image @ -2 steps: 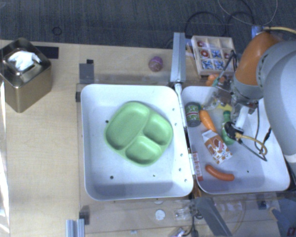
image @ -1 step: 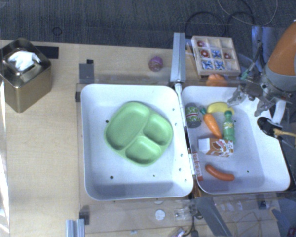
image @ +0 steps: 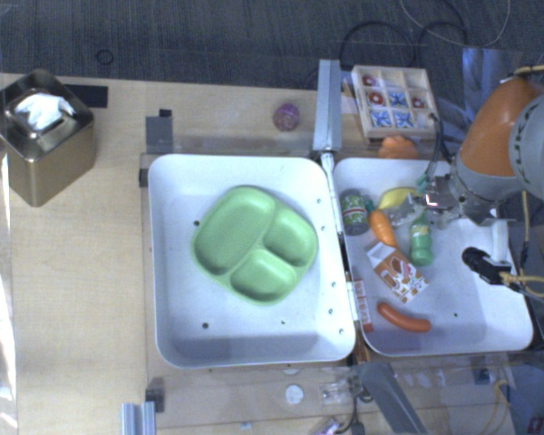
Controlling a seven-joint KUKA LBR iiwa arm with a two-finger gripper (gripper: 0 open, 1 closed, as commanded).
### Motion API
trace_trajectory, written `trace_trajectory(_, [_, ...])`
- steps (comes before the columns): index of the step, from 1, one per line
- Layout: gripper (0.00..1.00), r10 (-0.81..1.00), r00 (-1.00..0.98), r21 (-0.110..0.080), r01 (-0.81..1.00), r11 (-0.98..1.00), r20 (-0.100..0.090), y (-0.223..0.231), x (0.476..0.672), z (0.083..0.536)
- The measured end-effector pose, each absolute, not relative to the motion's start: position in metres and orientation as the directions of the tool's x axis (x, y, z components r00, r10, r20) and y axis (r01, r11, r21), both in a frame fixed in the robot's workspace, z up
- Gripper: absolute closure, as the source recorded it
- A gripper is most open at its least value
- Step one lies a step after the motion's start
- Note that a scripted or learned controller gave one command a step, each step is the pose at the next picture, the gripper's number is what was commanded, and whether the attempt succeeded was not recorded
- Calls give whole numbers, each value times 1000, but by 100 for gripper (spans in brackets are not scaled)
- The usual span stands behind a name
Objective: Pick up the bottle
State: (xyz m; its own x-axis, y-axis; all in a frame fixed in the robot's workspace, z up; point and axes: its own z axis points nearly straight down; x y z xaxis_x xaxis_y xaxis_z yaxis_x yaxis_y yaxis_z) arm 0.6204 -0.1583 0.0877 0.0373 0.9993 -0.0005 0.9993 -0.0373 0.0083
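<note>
Green: 1 bottle [image: 421, 243], 1 plate [image: 256, 243]

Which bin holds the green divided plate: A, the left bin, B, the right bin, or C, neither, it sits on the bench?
A: the green divided plate lies inside the left bin, while the right bin holds the green bottle and other small items.

Bottle [image: 421, 243] right of carrot [image: 383, 228]

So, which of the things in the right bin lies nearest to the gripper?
The green bottle, right below the gripper. The carrot, the can, the small carton and the sausage all lie farther off.
</note>
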Motion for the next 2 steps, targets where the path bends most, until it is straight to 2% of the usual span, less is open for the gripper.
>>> trace_trajectory(1, [100, 999, 36, 19, 999, -36, -4, -158, 624, 102])
trace_trajectory(2, [100, 1000, 13, 10, 1000, -13, -2, -141, 644, 227])
